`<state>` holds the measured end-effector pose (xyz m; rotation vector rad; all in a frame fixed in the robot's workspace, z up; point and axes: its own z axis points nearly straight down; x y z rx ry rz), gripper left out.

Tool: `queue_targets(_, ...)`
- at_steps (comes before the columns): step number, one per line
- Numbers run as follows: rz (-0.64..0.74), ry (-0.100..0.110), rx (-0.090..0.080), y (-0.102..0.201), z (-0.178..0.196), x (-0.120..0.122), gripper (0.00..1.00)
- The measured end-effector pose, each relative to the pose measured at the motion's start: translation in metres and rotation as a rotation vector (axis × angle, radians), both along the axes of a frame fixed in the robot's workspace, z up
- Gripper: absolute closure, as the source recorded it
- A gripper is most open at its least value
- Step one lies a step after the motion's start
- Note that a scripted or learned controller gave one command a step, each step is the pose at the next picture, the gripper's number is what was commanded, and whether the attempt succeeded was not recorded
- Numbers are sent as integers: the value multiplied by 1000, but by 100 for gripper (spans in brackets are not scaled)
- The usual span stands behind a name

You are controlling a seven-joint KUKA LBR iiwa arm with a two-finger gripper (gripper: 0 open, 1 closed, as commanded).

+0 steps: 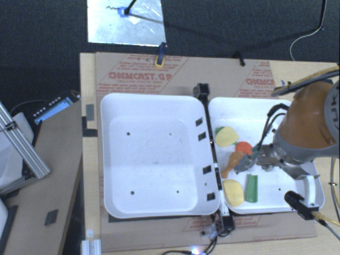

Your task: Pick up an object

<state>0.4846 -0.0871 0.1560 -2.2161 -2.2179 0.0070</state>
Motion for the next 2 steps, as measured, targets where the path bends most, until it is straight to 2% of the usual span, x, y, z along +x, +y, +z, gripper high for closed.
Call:
queue_targets(1,0,-8,-2,-33,-75,67,0)
queue_targets(2,1,-11,-2,-32,-61,68,100)
